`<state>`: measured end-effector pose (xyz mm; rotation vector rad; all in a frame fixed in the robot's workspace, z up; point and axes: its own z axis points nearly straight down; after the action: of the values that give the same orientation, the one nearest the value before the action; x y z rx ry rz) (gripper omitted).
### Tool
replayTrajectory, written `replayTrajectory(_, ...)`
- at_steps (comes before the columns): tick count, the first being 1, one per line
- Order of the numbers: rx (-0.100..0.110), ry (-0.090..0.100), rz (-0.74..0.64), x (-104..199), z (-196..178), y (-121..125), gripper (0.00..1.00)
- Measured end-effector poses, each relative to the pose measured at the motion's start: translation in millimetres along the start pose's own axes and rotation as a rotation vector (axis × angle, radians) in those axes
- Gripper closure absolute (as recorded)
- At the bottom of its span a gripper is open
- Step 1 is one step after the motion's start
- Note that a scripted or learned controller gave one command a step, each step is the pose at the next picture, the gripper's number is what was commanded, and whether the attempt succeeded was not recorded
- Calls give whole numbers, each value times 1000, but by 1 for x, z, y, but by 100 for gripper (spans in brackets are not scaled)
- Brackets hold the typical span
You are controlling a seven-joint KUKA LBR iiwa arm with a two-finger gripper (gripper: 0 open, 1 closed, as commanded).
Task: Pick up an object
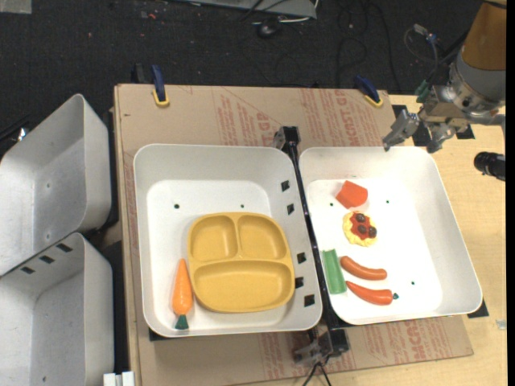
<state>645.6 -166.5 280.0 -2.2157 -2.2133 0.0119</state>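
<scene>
We log the left bin first: a toy carrot lies just left of the yellow divided plate, touching its rim. Right of the plate, across the divider, sits the right bin. In it, a green block lies nearest the plate. Further right we note a red block, below it a small yellow pastry with dark red berries, then two toy sausages side by side. The gripper hangs over the right bin's far rim, well apart from every item, fingers spread with nothing between them.
</scene>
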Motion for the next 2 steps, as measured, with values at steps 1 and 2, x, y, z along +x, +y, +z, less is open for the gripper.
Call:
replayTrajectory(1, -13, -2, -3, 1, -8, 2, 0)
replayTrajectory(2, -9, -2, -1, 1, 35, 2, 0)
